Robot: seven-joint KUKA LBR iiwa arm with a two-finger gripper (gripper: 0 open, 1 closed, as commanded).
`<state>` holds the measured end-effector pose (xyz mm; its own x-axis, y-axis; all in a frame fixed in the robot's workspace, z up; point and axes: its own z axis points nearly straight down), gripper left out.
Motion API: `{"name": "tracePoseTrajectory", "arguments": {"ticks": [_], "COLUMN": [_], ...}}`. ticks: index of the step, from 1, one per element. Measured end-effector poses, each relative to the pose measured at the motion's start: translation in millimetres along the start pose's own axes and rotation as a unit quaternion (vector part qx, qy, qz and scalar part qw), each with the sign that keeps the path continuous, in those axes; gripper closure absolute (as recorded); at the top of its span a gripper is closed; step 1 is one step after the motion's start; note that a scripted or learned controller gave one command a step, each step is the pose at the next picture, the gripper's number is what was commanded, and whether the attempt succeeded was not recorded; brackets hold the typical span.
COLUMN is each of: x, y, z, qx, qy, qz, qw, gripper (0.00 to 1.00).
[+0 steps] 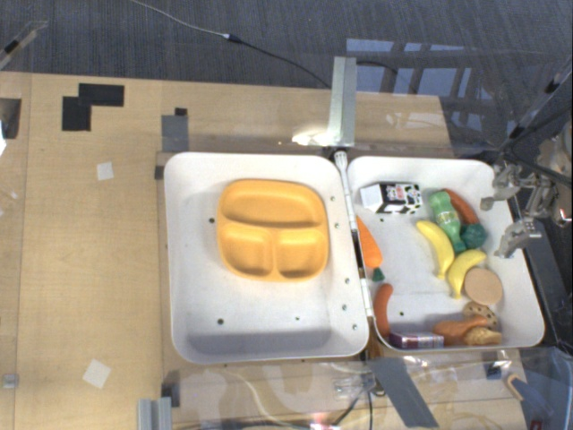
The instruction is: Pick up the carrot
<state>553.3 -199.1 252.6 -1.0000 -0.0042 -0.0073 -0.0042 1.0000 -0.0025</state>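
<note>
Tabletop (pixel 81 267), viewed from above at a slant. Landmark for all positions: the divider (pixel 349 240) where the two white bins meet.

Left of the divider: the left bin (pixel 192 330) holds a yellow compartment tray (pixel 273 228), sitting toward the bin's far half, well apart from the divider.

Just right of the divider: the carrot (pixel 369 246), orange, lies lengthwise along the divider, against the near wall of the right bin (pixel 528 316). A red sausage-like piece (pixel 383 305) lies just nearer the camera from it, also beside the divider.

Further right of the divider: a small milk carton (pixel 391 197), a green bottle (pixel 445 213), a second orange-red piece (pixel 462 208) beside it, two bananas (pixel 439 245), a round tan disc (pixel 483 286), and bread-like items (pixel 466 331) at the front corner.

Farthest right of the divider: the tool (pixel 517 213) sits over the right bin's outer wall, well apart from the carrot. Its metal fingers are small and cluttered against the background here; they appear spread, but I cannot tell for certain. Nothing is seen between them.

Progress, judged from layout: not started in effect. The carrot rests untouched in the bin. Remaining: traverse across the bin toward the divider, descend, grip, lift. The carrot's closeness to the bin wall probably leaves little finger clearance on that side.
</note>
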Motion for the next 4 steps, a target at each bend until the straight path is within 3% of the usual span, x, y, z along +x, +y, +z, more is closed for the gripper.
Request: {"name": "tracePoseTrajectory", "arguments": {"ticks": [1, 2, 3, 4], "x": [34, 28, 0, -13], "y": [14, 15, 81, 134], "z": [129, 113, 121, 61], "qx": [-0.003, 0.000, -0.002, -0.002], "qy": [0.006, -0.003, 0.000, -0.001], "qz": [-0.020, -0.024, 0.143, 0.213], "qw": [0.9998, 0.9997, 0.9898, 0.9771], "gripper": [0.00, 1.00, 1.00, 1.00]}}
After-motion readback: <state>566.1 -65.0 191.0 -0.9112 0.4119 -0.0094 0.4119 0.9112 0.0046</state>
